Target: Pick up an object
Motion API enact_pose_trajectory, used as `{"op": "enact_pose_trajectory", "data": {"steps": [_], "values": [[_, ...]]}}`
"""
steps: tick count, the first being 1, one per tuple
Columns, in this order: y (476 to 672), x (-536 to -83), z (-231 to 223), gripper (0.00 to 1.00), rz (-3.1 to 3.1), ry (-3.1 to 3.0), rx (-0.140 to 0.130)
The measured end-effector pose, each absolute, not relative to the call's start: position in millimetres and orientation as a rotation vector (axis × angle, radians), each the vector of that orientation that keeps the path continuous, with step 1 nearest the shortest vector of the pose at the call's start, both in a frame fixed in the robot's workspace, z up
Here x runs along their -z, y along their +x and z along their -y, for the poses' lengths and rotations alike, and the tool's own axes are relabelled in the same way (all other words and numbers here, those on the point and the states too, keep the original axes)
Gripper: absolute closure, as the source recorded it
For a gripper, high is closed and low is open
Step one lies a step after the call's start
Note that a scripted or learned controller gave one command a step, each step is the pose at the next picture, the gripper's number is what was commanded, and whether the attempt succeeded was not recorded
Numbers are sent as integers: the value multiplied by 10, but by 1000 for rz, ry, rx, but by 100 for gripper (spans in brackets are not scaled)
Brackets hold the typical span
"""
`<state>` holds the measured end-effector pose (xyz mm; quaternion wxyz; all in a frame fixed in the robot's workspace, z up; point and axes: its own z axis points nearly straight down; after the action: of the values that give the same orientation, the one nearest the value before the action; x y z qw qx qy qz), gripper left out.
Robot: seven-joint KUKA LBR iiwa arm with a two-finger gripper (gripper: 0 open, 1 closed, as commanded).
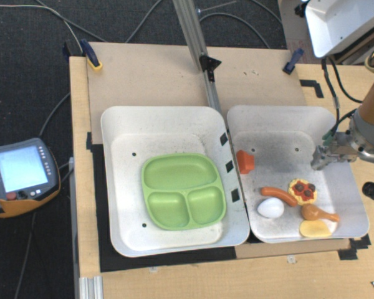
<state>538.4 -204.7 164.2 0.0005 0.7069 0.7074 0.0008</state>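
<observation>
Gripper hovering over right bin, near its right wall; finger state unreadable, nothing visibly held. Nearest target: pizza toy, toward the front edge, slightly left of gripper. Sausage lying diagonally beside it.

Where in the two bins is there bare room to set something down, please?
Right bin: bare floor behind the orange block, left of the end effector. Its front right corner is crowded with toy food. Left bin: a strip around the green tray.
</observation>
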Motion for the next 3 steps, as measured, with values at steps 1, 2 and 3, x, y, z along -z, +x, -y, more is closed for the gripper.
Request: {"op": "enact_pose_trajectory", "data": {"steps": [1, 2, 3], "values": [[5302, -2210, 2059, 100, -2217, 2215, -5], [5316, -2535, 2062, 100, -2219, 2216, -4], [5384, -2423, 1449, 100, -2232, 2216, -2]]}}
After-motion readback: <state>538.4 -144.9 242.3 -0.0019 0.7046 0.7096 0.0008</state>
